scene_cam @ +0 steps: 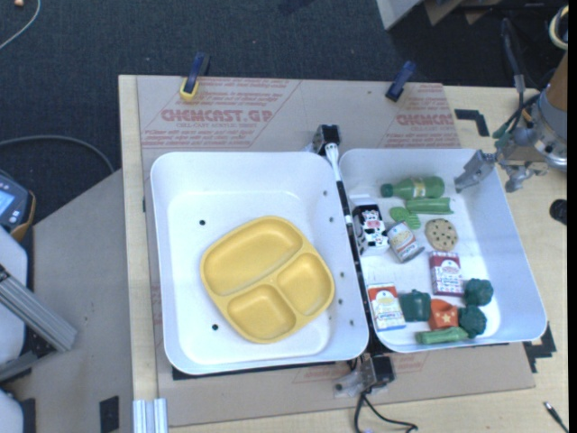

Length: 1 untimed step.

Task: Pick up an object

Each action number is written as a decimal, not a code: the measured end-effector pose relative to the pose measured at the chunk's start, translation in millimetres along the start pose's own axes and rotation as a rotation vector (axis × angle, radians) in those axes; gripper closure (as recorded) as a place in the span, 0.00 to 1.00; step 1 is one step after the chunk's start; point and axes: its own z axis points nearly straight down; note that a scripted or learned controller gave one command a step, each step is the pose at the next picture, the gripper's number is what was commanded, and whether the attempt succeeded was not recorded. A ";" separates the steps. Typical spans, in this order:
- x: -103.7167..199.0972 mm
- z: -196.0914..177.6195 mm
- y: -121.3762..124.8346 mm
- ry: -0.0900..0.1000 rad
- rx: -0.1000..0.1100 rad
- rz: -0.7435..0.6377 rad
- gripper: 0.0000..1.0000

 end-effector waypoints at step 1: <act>0.4 -8.4 3.1 -0.004 -0.014 -0.003 0.00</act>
